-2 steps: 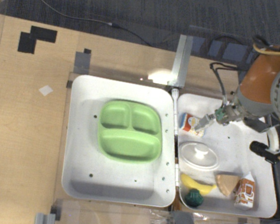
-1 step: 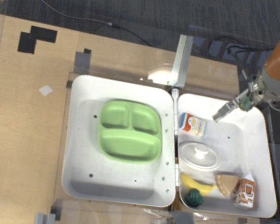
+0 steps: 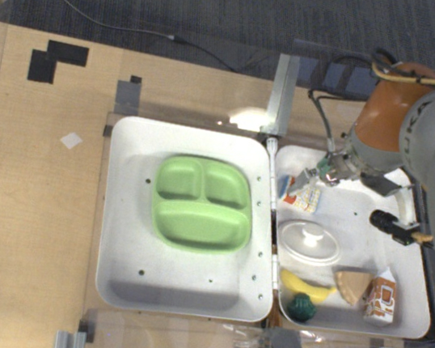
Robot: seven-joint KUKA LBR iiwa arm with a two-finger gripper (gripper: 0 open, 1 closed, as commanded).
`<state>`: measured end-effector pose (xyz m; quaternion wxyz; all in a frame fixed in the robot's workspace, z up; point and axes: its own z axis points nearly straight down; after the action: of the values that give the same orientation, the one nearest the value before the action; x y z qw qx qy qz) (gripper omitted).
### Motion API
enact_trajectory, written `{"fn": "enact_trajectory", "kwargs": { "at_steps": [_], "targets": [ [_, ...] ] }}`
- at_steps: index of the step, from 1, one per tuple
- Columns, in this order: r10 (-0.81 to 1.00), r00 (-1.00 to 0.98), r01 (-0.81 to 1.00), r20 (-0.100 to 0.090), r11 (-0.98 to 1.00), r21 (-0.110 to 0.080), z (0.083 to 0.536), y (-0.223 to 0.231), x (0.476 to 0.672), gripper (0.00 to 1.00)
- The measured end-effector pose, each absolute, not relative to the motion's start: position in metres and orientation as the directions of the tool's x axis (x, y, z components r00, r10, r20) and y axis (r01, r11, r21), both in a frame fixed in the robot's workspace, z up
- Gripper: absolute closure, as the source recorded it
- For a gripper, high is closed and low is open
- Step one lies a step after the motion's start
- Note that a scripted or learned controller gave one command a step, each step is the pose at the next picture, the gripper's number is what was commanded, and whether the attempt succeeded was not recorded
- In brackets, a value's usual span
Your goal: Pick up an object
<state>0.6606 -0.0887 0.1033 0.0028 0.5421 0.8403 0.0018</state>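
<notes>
Arm's hand [image 3: 322,171] sits low in the right bin [image 3: 414,278], just above a small packet [image 3: 304,196] — its grip too blurred to tell.

I see a green divided tray [image 3: 200,202] sitting in the left white bin [image 3: 115,276], black tape marks [image 3: 55,60] on the wooden bench [image 3: 24,204].

Pincer [image 3: 322,171] low (arm bent steeply)
</notes>
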Motion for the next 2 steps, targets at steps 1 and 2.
{"fn": "enact_trajectory", "kwargs": {
  "at_steps": [1,2],
  "targets": [
    [0.978,-0.210,0.978,-0.003,0.210,0.011,0.088,-0.094,0.597,0.00],
    [0.938,-0.348,0.938,-0.002,0.348,0.004,0.100,-0.130,0.598,0.00]
  ]
}}
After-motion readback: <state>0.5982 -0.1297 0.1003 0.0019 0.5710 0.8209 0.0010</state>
